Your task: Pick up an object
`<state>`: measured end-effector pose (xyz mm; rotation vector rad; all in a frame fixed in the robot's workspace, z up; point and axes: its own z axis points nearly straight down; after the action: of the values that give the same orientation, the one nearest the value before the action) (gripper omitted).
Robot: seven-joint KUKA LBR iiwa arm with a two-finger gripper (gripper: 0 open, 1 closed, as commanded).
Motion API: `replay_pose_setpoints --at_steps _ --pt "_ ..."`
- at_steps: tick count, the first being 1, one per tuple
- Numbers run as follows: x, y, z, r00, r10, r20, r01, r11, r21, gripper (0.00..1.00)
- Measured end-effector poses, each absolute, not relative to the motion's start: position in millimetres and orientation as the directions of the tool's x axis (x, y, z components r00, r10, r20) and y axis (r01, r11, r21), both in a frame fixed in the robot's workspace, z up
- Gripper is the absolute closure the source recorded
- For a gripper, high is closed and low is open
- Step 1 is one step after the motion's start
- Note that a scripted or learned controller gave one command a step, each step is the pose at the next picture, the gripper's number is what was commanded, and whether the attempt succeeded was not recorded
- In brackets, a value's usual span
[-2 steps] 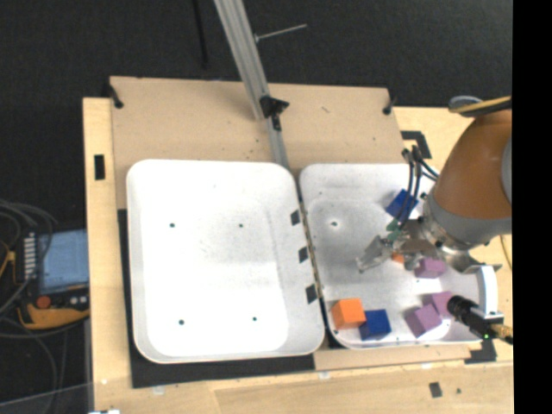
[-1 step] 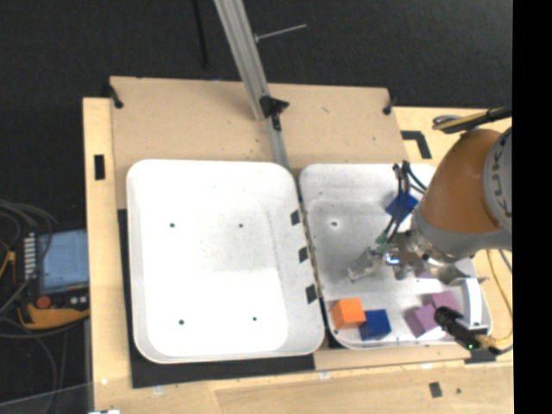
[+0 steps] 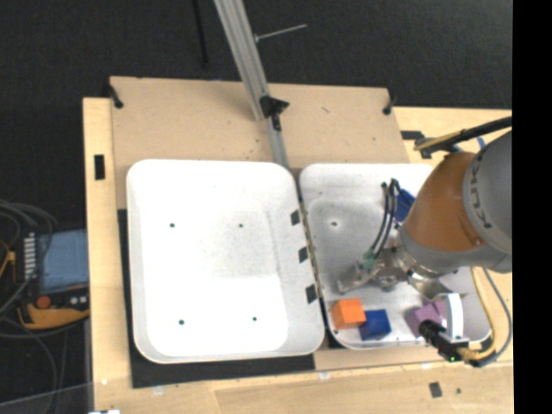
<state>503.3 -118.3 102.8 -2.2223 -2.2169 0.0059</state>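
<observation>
The gripper (image 3: 373, 274) hung low in the right bin (image 3: 345, 198); its grip could not be judged. The orange block (image 3: 348, 312), blue block (image 3: 376, 324) and purple piece (image 3: 426, 316) lay nearby on the bin floor, apparently unlifted, so the pick seemed not yet done.

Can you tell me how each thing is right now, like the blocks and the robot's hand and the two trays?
orange block: lying in the right bin, touching the blue block.
blue block: lying in the right bin, not held.
purple object: lying in the right bin, partly hidden by the arm.
tool: low over the right bin, holding nothing I can see.
right bin: holds the three things.
left bin: bare white floor showing.
</observation>
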Motion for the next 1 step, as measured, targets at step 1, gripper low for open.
replay_pose_setpoints --at_steps 1 --pt "506.0 -117.7 116.1 0.010 1.000 0.001 1.000 -0.010 0.005 1.00"
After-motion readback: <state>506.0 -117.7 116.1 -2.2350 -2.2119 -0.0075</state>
